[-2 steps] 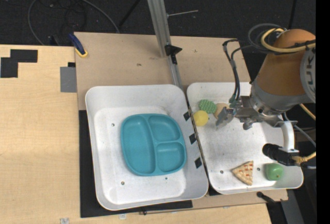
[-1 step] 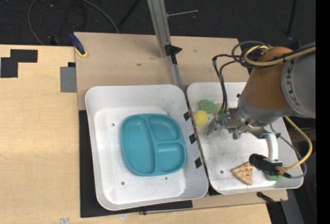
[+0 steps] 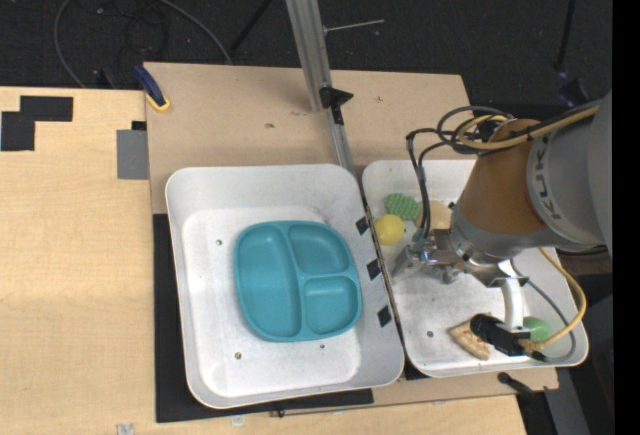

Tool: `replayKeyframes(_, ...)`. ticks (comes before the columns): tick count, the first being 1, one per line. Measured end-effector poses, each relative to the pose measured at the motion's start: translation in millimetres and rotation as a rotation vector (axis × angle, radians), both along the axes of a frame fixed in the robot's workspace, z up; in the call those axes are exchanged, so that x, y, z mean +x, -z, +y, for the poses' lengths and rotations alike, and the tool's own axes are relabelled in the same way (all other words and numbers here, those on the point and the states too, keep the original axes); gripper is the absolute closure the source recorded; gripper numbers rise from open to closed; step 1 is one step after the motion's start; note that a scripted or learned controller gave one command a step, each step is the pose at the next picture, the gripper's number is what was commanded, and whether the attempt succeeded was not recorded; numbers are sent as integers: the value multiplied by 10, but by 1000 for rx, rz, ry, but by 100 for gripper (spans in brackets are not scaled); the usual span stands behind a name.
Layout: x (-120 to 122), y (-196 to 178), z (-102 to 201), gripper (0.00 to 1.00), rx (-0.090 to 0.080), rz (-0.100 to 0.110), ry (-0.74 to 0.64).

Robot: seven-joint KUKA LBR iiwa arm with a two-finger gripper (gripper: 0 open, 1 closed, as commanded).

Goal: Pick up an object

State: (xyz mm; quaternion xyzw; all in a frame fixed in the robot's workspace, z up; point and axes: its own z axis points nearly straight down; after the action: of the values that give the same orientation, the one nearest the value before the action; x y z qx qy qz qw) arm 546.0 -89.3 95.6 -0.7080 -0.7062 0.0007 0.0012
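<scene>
My gripper (image 3: 424, 259) is lowered into the right bin (image 3: 440, 353), near its left middle, under the grey arm with the orange band. A yellow ball (image 3: 388, 229) lies just up and left of the gripper, close to it. Behind the ball sits a green ridged object (image 3: 402, 205), and a tan block (image 3: 437, 216) rests beside the wrist. A tan wedge-shaped piece (image 3: 466, 338) lies near the bin's front edge, with a small green object (image 3: 537, 329) to its right. I see nothing between the gripper's tips.
The left bin (image 3: 200, 223) holds a teal divided plate (image 3: 297, 278). A metal post (image 3: 308, 33) rises behind the bins where they meet. Black clips (image 3: 372, 268) line the wall between the two bins.
</scene>
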Motion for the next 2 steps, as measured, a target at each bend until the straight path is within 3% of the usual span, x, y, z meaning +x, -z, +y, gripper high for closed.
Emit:
replayKeyframes(1, 31, 1, -10, 0, 2, -5, -2)
replayKeyframes(2, 55, -108, 14, 100, 8, -13, 3)
